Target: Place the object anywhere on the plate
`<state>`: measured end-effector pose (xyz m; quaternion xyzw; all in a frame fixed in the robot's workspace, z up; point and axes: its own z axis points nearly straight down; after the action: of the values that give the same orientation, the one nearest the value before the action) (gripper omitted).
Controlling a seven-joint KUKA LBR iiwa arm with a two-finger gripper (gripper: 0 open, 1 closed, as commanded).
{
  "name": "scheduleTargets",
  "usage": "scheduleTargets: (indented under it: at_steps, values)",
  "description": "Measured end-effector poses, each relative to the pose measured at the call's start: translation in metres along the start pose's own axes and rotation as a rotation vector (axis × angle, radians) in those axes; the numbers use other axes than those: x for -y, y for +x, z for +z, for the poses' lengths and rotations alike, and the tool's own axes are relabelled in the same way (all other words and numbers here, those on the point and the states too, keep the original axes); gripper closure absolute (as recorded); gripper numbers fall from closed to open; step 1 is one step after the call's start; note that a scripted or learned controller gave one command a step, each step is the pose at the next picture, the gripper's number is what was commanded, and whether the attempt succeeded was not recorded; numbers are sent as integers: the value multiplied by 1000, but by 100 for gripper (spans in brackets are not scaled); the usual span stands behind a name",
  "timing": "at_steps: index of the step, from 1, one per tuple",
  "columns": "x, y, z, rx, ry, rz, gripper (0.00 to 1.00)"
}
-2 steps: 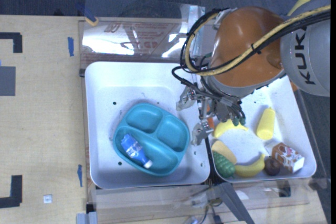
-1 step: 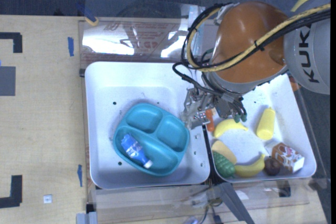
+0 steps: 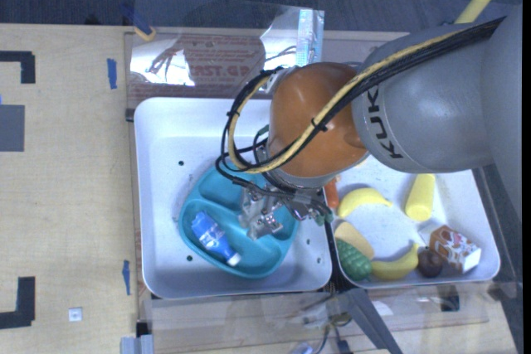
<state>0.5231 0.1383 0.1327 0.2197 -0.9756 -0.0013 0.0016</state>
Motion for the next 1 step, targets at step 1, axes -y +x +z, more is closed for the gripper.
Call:
scheduleTargets:
  at_steps: [1]
  values:
    - [1, -2, -3, 6, 2, 1, 0]
